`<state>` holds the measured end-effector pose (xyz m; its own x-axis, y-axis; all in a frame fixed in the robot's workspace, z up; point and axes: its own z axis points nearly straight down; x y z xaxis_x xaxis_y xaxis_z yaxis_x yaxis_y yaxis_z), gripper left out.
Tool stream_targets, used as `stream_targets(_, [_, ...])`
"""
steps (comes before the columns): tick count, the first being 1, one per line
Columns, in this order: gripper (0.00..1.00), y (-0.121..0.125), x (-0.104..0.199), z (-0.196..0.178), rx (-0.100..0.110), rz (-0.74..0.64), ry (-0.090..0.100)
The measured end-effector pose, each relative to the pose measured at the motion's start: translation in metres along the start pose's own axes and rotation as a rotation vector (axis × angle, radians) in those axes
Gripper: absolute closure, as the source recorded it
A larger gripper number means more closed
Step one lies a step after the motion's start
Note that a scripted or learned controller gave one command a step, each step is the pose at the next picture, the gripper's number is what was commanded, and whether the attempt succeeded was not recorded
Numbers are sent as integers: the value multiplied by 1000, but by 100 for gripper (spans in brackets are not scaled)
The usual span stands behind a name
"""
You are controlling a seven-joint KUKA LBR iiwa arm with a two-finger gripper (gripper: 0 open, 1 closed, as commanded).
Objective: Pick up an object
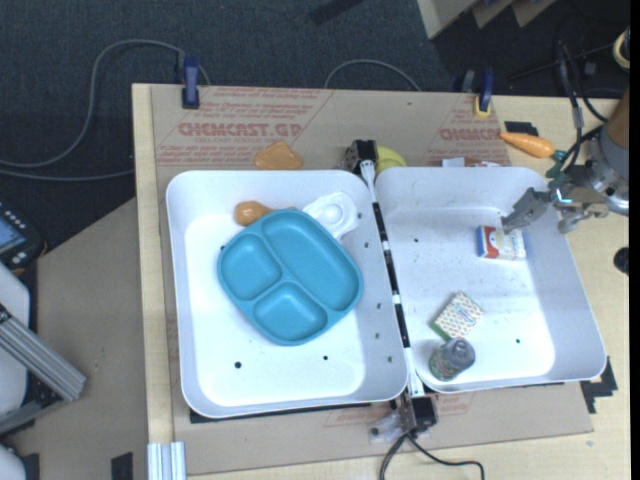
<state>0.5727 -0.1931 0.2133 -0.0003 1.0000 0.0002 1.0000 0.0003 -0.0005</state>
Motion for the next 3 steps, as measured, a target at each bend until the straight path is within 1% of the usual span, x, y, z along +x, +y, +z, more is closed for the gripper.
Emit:
stream_targets(1, [0, 22, 0, 106, 8, -2, 3])
stream_targets(2, [100, 24, -1, 88, -3, -2, -1])
stream_targets(3, [0, 24, -1, 89, -2, -2, -1])
